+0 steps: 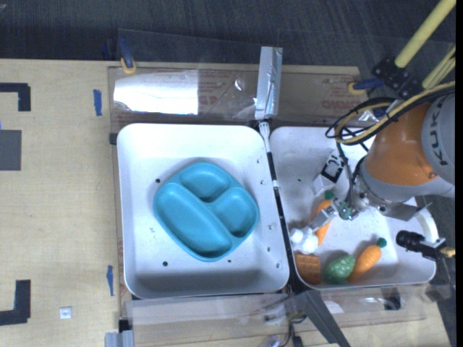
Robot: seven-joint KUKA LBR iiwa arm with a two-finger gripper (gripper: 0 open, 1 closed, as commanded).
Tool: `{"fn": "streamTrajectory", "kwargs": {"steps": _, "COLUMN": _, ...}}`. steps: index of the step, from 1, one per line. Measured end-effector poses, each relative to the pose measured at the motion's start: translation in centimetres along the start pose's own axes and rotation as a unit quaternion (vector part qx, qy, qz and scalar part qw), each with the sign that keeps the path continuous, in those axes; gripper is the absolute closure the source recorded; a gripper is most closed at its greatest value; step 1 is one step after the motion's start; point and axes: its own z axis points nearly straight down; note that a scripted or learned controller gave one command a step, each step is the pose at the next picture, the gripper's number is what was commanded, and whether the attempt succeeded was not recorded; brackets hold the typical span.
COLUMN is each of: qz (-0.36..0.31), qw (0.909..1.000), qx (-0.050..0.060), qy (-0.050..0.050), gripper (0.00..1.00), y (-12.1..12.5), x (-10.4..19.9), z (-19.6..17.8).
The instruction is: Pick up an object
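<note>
A pale wooden bench (58, 215) fills the lower scene, with dark floor beyond it, and it carries two shallow white bins side by side. The left bin (137, 157) holds a blue divided plate (206, 210), lying flat near its middle. The right bin (293, 157) holds the small things worth picking, gathered toward its near edge.

The grey arm (405, 157) with its orange band reaches in from the right and hangs over the right bin. Its gripper (346, 208) sits low, just beside a small carrot (323, 219); whether it is spread or pressed together I cannot tell.

Along the near wall lie a second carrot (367, 259), a green broccoli-like piece (338, 268), an orange waffle-like piece (307, 266) and a little white lump (305, 240), all close together.

The small carrot looks the likely target. To do this well, centre over its body, line the pinch across its narrow width, go fully down before closing, and lift straight up so the neighbours are not dragged.
</note>
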Motion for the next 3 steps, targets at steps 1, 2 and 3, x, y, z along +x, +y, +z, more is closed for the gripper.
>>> {"fn": "streamTrajectory", "kwargs": {"steps": 1, "qz": 0.001, "qw": 1.0000, "qx": -0.003, "qy": -0.002, "gripper": 1.00, "y": 0.2, "x": -0.1, "z": -1.2}}
{"fn": "streamTrajectory", "kwargs": {"steps": 2, "qz": 0.049, "qw": 0.9988, "qx": -0.002, "qy": -0.001, "gripper": 1.00, "y": 8.2, "x": 2.5, "z": -10.0}}
{"fn": "streamTrajectory", "kwargs": {"steps": 3, "qz": -0.097, "qw": 0.9953, "qx": 0.001, "qy": 0.000, "gripper": 1.00, "y": 7.7, "x": 2.5, "z": -9.8}}
